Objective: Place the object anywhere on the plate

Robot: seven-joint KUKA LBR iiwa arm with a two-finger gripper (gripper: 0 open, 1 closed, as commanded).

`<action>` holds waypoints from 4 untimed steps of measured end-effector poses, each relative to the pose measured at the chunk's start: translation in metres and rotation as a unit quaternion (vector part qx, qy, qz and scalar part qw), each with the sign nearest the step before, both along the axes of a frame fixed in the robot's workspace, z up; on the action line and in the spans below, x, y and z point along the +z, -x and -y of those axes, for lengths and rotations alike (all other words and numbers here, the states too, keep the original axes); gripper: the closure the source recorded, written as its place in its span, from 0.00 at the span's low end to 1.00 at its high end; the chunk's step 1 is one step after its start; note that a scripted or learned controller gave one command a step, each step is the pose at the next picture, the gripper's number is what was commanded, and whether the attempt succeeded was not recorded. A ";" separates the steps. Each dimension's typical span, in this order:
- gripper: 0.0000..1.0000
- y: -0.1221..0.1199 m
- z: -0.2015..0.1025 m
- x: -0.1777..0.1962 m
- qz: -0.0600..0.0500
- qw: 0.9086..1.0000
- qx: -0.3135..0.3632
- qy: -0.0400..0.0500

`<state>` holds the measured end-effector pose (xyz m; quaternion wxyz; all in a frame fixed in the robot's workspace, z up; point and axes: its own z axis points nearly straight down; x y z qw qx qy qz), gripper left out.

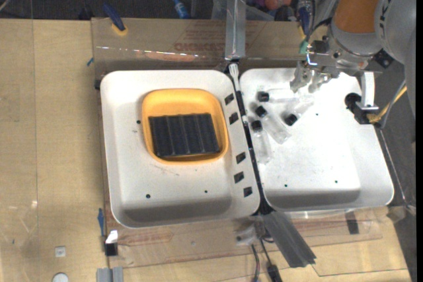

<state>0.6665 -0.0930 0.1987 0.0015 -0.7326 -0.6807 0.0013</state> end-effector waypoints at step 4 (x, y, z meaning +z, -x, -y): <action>1.00 0.000 -0.039 0.051 0.001 0.992 0.126 0.000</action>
